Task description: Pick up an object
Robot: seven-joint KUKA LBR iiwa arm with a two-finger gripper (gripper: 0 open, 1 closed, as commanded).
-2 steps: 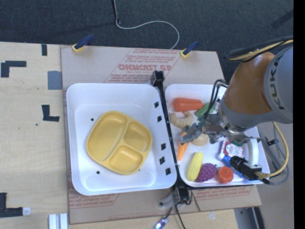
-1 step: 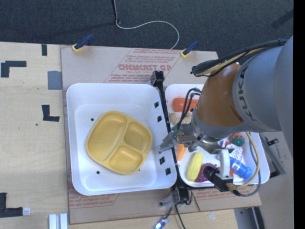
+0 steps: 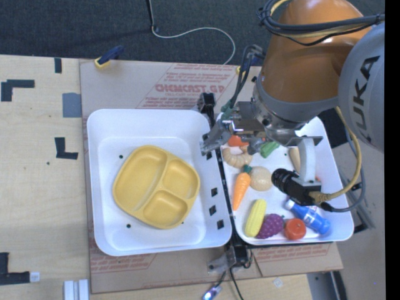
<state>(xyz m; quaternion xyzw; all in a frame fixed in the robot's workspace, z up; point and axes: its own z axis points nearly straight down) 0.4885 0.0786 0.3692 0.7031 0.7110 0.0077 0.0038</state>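
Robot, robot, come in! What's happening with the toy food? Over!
Gripper low over the right bin's back left corner, among the toy food. Carrot, corn, grapes lying loose nearer the front. Yellow divided plate alone in left bin.

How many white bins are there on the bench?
2. The left bin holds a yellow plate. The right bin sits beside it, holding the toy food, with the arm covering part of it.
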